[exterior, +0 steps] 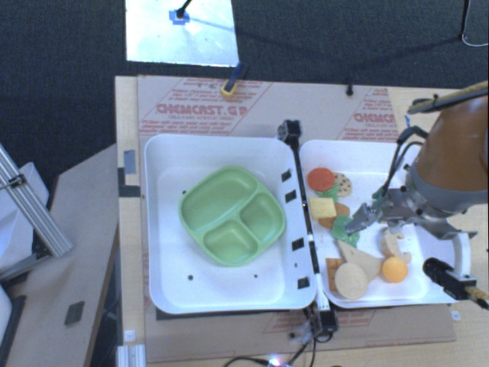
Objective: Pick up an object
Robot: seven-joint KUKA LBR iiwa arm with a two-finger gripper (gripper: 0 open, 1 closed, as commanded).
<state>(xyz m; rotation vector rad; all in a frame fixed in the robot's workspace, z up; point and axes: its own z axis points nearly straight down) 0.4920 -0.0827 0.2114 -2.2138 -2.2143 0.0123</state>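
The right bin (359,153) holds several toy foods: a red tomato slice (321,179), a cookie (341,183), a yellow cheese block (322,207), an orange piece (341,212), a cream cone-shaped piece (356,270), an orange ball (394,269) and a pale bread piece (393,245). My gripper (357,222) hangs over the middle of this bin, just right of the cheese block and above a green piece (342,230). Its grey fingers (364,215) point left. I see nothing between them.
The left bin (164,281) holds a green divided tray (231,215). A black divider (302,220) runs between the two bins. The arm's orange band (458,147) fills the right side over the right bin. Cardboard (229,109) lies behind the bins.
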